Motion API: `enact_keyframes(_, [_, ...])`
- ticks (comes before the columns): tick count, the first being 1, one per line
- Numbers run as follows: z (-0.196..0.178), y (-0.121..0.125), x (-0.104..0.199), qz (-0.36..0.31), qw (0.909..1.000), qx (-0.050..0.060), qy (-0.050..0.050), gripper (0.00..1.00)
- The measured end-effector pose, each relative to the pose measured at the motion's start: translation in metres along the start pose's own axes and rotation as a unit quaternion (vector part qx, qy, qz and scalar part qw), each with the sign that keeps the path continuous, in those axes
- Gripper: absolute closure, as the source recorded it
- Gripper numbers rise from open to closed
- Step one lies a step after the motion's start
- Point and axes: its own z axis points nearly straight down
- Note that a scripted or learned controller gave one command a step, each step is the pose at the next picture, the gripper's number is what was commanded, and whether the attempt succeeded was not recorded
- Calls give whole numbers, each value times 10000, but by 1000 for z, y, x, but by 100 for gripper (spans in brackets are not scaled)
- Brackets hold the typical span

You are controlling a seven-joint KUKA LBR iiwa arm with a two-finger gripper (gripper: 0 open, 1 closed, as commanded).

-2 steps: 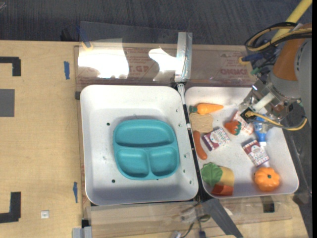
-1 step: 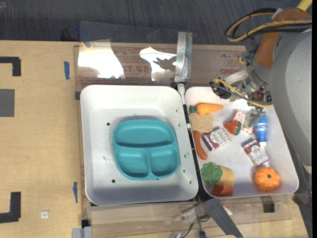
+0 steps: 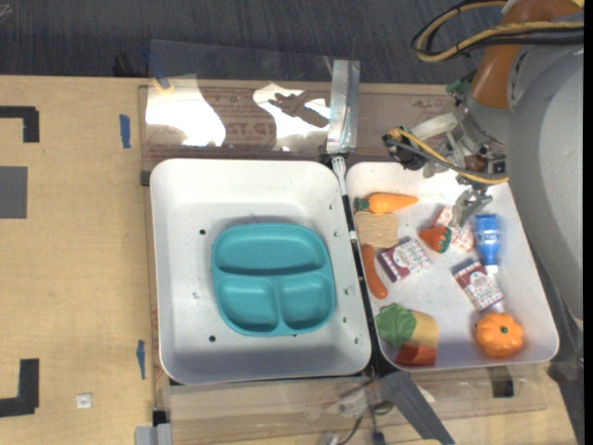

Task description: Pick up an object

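Lying nearest the camera in the right bin [image 3: 542, 341]: a green-and-yellow toy [image 3: 408, 332] and a small pumpkin [image 3: 499, 334]. Hovering at the bin's far right: gripper [image 3: 473, 200], opening not discernible, nothing visibly between it. Resting just below it: blue bottle [image 3: 487, 239], likely light, rigid, slippery. Gripping across the narrow body advised.
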Motion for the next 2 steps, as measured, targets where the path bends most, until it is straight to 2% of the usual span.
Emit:
enact_keyframes(1, [-8, 0, 0, -2, 10000, 13, -10, 100])
enact_keyframes(2, [25, -51, -38, 12, 10000, 11, -45, 100])
